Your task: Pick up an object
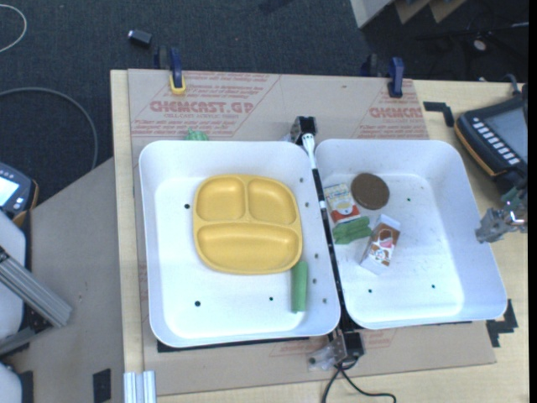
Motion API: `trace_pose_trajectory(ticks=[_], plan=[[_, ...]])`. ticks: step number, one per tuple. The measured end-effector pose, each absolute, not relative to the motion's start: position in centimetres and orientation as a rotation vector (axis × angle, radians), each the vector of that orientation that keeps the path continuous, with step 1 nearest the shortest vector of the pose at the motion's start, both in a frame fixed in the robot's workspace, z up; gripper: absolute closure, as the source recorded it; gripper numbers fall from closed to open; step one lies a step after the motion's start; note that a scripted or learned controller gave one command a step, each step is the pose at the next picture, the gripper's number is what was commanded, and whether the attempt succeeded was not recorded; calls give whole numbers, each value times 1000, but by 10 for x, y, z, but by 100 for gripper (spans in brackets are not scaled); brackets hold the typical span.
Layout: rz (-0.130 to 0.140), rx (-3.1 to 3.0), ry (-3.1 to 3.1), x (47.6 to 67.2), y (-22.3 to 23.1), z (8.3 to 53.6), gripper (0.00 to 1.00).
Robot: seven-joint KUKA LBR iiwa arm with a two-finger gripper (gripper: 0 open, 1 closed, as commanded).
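Hand (501, 222) at the right bin's (470, 296) three o'clock rim, grip unclear; bench (235, 107) sheet reads "CHEMCAST".

The floor (75, 32) is dark grey carpet, and thin pale cables (88, 112) curve over it at the left. On it stands a bench (243, 99) with a brown board on top — two blue clamps (175, 64) hold the far edge. Light is even, without strong shadows.
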State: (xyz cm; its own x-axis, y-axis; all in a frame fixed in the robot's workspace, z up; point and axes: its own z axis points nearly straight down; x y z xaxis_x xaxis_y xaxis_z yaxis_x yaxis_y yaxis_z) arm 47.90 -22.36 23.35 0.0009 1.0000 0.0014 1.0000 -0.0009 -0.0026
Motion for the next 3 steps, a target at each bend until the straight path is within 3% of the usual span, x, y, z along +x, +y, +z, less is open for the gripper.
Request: trace_pose_trajectory(ticks=[3], plan=[[1,-2221,-2218,479,-224,226,100]])
